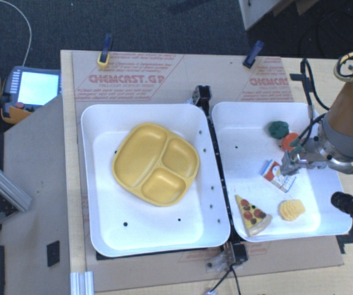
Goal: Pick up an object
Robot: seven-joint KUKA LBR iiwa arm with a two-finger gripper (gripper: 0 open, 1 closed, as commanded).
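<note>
Hand (294, 163) low in right bin (225, 165), near its right edge, over small red, white and blue packet (273, 172); grip state not discernible. Orange item (288, 141) and green lump (279, 128) just beyond, toward far edge. Pizza slice (252, 214) and yellow piece (292, 210) near front edge. Likely risks: packet sliding flat, orange neighbour nudged.

My view cuts off the arm (351, 118) at the right edge; the gripper (291, 163) partly covers a small packet (274, 173).
</note>
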